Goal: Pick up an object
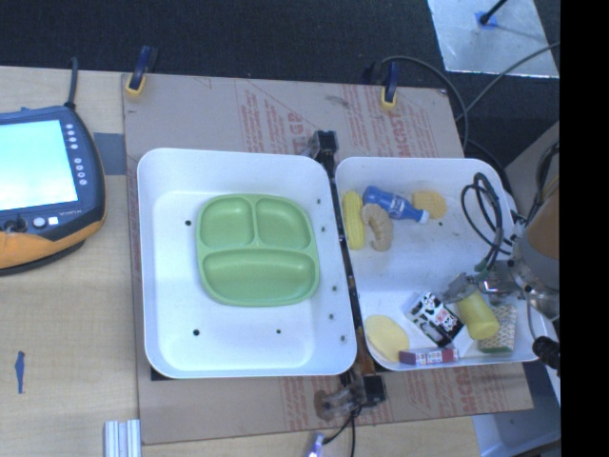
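Note:
My gripper hangs low over the right bin near its right wall, with the arm coming in from the right edge. Just below it lies a yellow cylinder, close to or touching the gripper. A black-and-white patterned block sits to the cylinder's left. A green and yellow sponge lies at its right. Further back lie a blue bottle, a beige ring-shaped piece, a yellow corn cob and a small orange-yellow piece.
A yellow disc and a red-and-white tube lie at the right bin's front edge. The left bin bears a green divided plate. A tablet rests at far left. Black cables loop over the right bin's back right corner.

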`<state>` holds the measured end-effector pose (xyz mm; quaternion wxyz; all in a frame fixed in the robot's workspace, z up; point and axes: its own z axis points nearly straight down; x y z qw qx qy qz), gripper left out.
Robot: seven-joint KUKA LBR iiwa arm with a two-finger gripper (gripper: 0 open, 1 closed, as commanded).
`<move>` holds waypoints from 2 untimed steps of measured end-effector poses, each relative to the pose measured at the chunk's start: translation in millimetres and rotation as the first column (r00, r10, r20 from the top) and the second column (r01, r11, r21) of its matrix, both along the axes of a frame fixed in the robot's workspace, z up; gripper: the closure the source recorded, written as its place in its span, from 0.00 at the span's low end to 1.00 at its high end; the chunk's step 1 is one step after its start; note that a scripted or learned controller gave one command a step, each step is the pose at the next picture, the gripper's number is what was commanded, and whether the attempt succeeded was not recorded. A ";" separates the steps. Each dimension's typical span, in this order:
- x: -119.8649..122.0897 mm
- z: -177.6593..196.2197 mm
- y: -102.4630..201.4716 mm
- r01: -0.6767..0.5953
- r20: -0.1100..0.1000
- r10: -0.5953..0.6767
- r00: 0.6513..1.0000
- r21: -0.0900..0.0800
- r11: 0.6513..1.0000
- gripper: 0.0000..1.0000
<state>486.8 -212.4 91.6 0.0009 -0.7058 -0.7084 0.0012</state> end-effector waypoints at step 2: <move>40.4 82.1 71.5 -0.001 0.002 0.001 1.000 0.002 1.000 1.00</move>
